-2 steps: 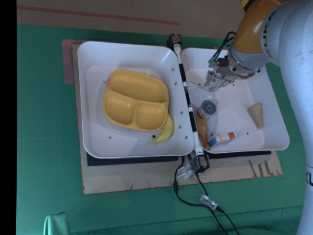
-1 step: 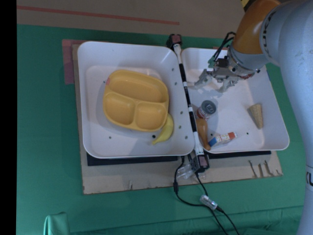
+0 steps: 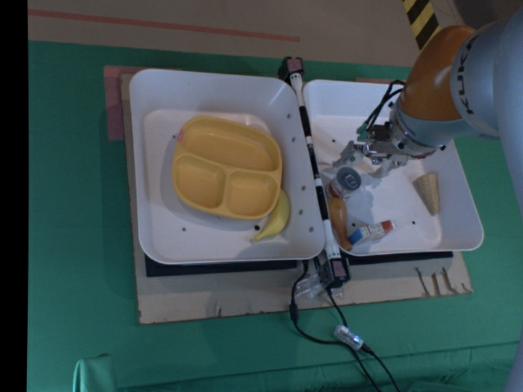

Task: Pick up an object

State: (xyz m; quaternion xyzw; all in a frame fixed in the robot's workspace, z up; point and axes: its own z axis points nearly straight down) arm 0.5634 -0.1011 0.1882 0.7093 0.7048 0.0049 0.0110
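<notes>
Gripper (image 3: 353,155): metal two-finger tool over right white bin (image 3: 458,219); how far open can't tell; nothing seen held
Just below: small round can w/ red-white label (image 3: 345,182), near bin's left wall
Further: orange oblong item (image 3: 337,219); small bottle w/ red cap (image 3: 372,232); tan cone (image 3: 428,192)
Left bin (image 3: 155,243): yellow divided plastic tray (image 3: 226,167); yellow banana (image 3: 276,219) touching tray's edge

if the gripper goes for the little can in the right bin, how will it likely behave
The can looks small and round, lying tilted near the divider, so it may roll when nudged. Its surface seems smooth and shiny, so it could slip. It is probably stiff, not squashy.
</notes>
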